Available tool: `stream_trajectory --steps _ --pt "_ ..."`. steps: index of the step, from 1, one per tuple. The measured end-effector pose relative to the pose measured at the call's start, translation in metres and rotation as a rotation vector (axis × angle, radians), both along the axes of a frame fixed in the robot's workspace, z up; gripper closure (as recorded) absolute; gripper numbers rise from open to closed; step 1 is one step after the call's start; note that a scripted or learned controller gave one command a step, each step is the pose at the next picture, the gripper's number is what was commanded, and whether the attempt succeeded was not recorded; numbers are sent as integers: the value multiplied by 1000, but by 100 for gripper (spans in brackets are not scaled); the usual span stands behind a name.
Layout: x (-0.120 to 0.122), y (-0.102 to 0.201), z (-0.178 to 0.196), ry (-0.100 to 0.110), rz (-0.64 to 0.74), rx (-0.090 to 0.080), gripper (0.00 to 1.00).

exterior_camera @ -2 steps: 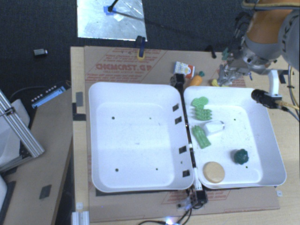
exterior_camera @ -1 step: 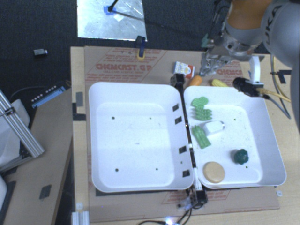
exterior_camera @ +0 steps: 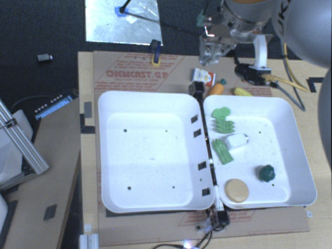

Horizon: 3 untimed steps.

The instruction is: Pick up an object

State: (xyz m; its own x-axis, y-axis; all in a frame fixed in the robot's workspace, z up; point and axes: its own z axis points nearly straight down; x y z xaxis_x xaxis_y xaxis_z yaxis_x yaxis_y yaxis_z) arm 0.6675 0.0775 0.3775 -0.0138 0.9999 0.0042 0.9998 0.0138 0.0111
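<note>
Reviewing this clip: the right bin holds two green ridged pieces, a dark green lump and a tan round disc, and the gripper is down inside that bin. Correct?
Not quite. The gripper hangs above the bench behind the right bin, not inside it, as the camera view shows. The two green ridged pieces, dark green lump and tan round disc are in that bin.

Looks like a robotics lab to me: grey KUKA arm [exterior_camera: 306, 19] over two white bins [exterior_camera: 150, 149] on a cardboard-covered bench [exterior_camera: 129, 72], loose cables [exterior_camera: 280, 82], an aluminium frame rail [exterior_camera: 21, 144] and dark carpet [exterior_camera: 41, 19] underneath.
</note>
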Motion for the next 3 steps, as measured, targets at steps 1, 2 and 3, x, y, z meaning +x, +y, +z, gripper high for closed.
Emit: stream_trajectory --steps 1,2,3 --pt "0 38 30 6 -6 -3 100" --pt "1 78 55 6 -6 -3 100" --pt "1 107 69 7 -8 -3 100"
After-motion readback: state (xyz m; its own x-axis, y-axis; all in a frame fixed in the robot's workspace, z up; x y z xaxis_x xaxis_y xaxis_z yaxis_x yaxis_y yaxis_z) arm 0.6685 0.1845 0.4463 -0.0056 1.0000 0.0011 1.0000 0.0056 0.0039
